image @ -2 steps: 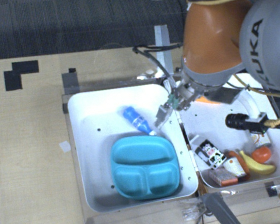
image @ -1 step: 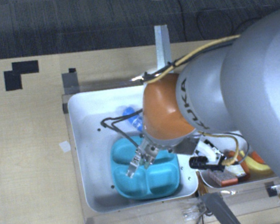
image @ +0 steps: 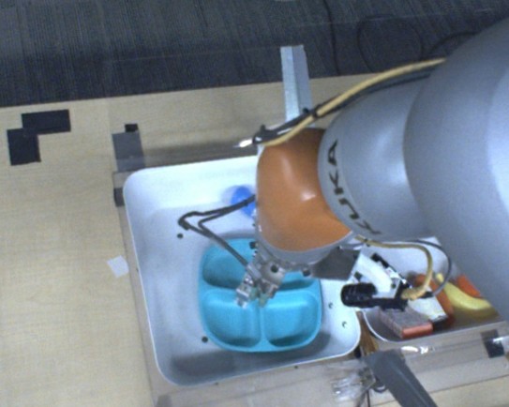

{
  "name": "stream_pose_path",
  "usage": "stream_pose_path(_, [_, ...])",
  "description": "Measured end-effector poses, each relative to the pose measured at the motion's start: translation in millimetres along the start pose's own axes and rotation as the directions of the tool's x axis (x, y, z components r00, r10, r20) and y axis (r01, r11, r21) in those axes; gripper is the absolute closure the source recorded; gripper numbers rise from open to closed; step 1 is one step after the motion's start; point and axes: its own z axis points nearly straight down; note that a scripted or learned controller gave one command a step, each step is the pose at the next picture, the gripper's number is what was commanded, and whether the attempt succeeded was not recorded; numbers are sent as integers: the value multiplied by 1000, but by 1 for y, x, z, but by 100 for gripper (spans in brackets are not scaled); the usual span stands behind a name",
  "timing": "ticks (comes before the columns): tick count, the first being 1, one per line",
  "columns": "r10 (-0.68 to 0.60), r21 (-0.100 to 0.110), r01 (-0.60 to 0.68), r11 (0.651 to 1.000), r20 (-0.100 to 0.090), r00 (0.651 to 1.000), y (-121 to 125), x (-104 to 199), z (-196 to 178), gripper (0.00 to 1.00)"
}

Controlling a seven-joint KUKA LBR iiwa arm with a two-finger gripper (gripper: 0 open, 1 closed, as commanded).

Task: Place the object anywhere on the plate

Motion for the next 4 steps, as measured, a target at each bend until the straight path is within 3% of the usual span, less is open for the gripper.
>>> stream_pose_path(1, [304, -30, -303, 953, 30, 952, 14, 26, 10, 100])
stream_pose_path(2, [302, -19, -302, 953, 24, 953, 13, 29, 17, 0])
stream_pose_path(4, [302, -19, -302, 953, 24, 953, 13, 29, 17, 0])
